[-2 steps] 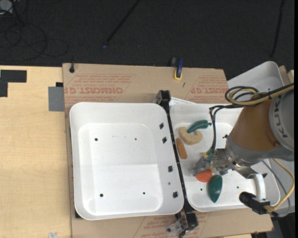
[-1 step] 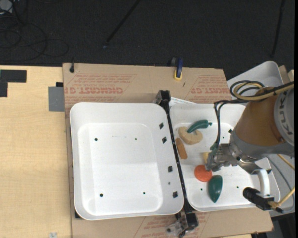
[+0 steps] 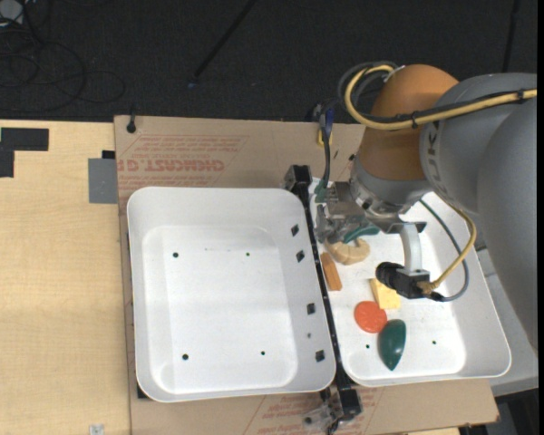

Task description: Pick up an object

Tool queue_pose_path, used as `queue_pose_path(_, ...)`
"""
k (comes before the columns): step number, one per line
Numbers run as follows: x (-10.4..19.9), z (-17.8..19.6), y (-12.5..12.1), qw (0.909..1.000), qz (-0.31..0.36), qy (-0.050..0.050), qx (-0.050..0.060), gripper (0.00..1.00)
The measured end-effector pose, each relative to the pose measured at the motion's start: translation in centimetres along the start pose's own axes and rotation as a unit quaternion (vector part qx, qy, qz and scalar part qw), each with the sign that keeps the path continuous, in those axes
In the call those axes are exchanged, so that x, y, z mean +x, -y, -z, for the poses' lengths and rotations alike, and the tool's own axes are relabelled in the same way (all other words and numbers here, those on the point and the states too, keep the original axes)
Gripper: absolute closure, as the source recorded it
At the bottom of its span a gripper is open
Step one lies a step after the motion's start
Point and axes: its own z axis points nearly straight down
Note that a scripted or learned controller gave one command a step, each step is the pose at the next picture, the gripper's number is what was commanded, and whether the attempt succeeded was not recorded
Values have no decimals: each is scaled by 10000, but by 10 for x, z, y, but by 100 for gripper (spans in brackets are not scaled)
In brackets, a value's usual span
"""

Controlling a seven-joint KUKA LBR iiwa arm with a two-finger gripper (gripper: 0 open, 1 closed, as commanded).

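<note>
The grey arm with its orange band reaches in from the right and bends down over the right bin (image 3: 490,352), whose white floor carries all the loose items, while the left bin (image 3: 154,243) sits beside it across a dark divider on the table (image 3: 45,270). The gripper (image 3: 337,227) hangs low at the far left corner of the right bin, close to the divider, and whether it is released or clenched cannot be told, since the wrist hardware and cables crowd it. Just under and to the near side of it lies a pale tan piece (image 3: 352,252), rounded and probably a light, rigid plastic toy; it looks like the likeliest target, best pinched across its narrow width. Nearest the front sits a dark green object (image 3: 393,343), tapered and smooth, likely slippery along its curve, so a grip across its thicker middle would hold better than one near the tip. Just beside it, toward the far side, is a red-orange round piece (image 3: 371,316), low and flat, hard to get under. A yellow block (image 3: 383,294) lies just beyond that, partly behind a black fitting. A slim orange stick (image 3: 331,273) lies along the divider, awkward because the wall crowds one side.
</note>
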Motion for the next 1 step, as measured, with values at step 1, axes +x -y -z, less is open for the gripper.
queue_pose_path(1, -86, -74, 48, 9999, -106, 30, 114, 100)
